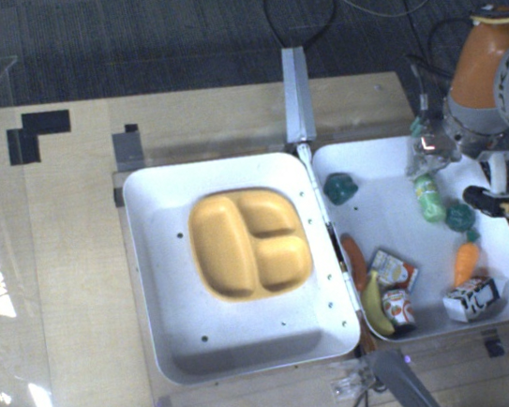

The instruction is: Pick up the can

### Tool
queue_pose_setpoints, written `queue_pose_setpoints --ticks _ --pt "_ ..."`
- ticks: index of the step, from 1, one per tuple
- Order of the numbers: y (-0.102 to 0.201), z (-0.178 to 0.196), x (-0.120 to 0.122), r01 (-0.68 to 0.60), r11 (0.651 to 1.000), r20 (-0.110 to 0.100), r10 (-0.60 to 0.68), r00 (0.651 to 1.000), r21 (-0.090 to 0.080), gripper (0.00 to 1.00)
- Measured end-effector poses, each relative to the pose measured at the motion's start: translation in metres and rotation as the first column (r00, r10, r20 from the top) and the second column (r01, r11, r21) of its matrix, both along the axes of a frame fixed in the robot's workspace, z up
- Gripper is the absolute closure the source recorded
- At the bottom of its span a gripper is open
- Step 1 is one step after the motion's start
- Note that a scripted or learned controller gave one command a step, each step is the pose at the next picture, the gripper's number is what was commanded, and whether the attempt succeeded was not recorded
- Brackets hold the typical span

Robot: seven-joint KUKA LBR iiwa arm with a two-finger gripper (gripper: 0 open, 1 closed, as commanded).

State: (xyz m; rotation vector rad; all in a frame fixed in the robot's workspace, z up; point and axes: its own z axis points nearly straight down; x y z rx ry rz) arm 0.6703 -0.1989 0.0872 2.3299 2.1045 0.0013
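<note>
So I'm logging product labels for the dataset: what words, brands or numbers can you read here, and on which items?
None can be read.
Small red-and-white can: printed wrap, too blurred.
White carton with black markings: marks too small.
Flat printed packet: print illegible.
Green bottle: label blurred.

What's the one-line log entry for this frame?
arm: over right bin's far right side | gripper: near green bottle | can: front of right bin, beside banana, untouched
</note>
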Motion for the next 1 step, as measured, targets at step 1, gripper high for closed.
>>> queue_pose_setpoints --ticks 1 --pt "0.0329 -0.0010 -0.0047 0.073 0.997 0.002 -0.073 0.997 0.001 0.00"
